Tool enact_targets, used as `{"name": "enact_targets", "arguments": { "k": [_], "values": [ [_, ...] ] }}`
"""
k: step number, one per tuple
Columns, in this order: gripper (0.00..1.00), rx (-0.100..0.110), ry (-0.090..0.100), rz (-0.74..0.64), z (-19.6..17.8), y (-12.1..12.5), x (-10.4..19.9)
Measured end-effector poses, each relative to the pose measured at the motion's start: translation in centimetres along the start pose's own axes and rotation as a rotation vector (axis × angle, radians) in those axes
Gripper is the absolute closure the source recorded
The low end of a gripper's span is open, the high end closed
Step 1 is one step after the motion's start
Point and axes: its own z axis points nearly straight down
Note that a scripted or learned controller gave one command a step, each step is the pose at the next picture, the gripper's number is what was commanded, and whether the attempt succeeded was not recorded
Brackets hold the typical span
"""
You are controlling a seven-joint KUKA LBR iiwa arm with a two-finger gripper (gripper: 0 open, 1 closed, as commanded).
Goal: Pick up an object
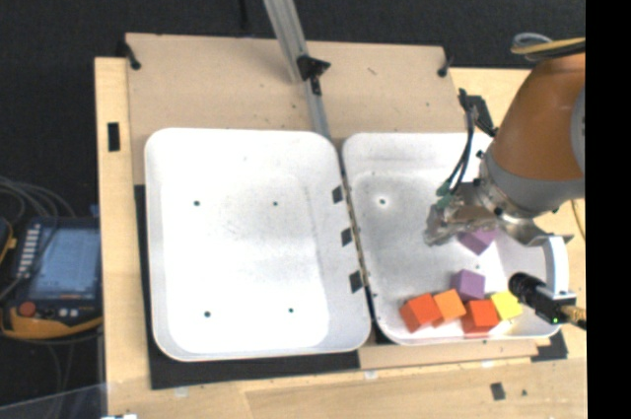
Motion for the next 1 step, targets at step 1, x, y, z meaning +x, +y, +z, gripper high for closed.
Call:
{"name": "enact_targets", "arguments": {
  "k": [1],
  "values": [
    [1.0, -0.002, 0.0, 0.0, -0.21, 0.68, 4.44]
  ]
}}
